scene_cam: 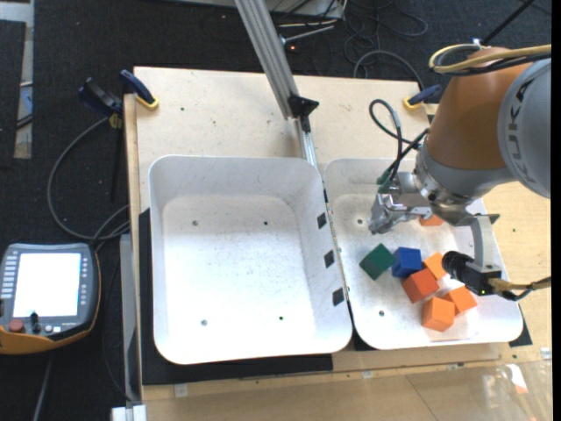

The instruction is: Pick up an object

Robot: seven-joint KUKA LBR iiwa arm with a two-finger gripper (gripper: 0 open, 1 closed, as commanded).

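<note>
Here, one moment at the two-bin bench, read from its near edge to its far edge.

Near edge: the bench [228, 103] carries two white bins side by side; a dark mat shows under their near rims.

Left bin: the left bin [166, 235] sits toward the bench's left edge and reads as the likely drop side, though nothing marks it so.

Right bin: the right bin [386, 323] holds every block, bunched toward its near right corner, probably where they slid or were tipped.

Orange blocks: three orange blocks [438, 310] lie nearest the bin's near rim, touching one another, so any single one looks awkward to grip.

Blue block: the blue block [408, 261] sits just beyond them, wedged between an orange block and the green one.

Green block: the green block [378, 260] is at the cluster's left, its left side free, which makes it the easiest pick by my judgement.

Gripper: the gripper [383, 219] hangs just beyond the green block, toward the bin's middle; whether its tips are apart or together cannot be told, and no block is seen in them.

Arm: the arm [478, 130] leans in over the bin's far right corner, hiding part of an orange piece.

Far edge: a metal post [263, 38] slants up from between the bins; clamps [140, 90] pin the bench's far corners.
</note>
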